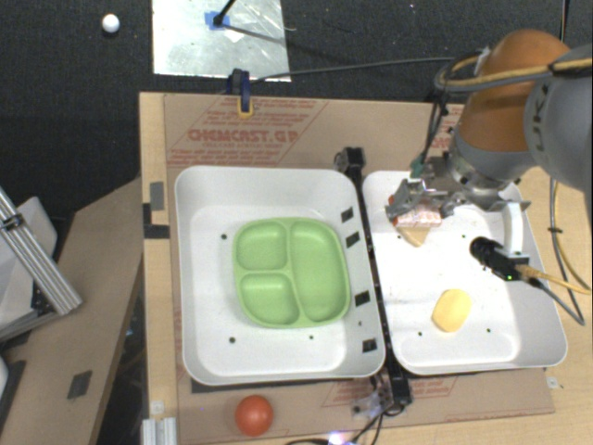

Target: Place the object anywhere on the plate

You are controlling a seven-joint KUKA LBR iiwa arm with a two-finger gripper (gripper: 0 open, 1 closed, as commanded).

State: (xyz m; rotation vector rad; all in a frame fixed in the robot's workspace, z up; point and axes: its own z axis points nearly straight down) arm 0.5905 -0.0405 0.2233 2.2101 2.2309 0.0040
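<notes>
A brown board (278, 128) is covering the bench and is carrying everything else. On it two white bins are sitting side by side, touching along their inner walls: the left bin (199, 248) and the right bin (482, 350).

The arm (505, 100) is reaching in from the right, its orange section hanging over the far right corner of the right bin.

A sheet of crinkled foil (218, 26) is lying on the dark surface beyond the far edge of the board.

A green plate (289, 272), divided into three compartments, is resting flat in the middle of the left bin, and nothing is lying on it.

The gripper (417, 213) is hanging low over the far left part of the right bin, near the wall shared with the left bin. How far it is open cannot be told, nor whether it is gripping anything.

A yellow lump (451, 311) is lying on the floor of the right bin, toward the near side, well apart from the gripper.

A tan wedge (414, 237) is showing just beneath the gripper, in the right bin; whether it is lying on the floor or being lifted cannot be told.

A red ball (254, 414) is sitting on the board just outside the near wall of the left bin.

A blue clamp (241, 86) is gripping the far edge of the board.

A white ball (111, 23) is lying on the dark surface at far left.
</notes>
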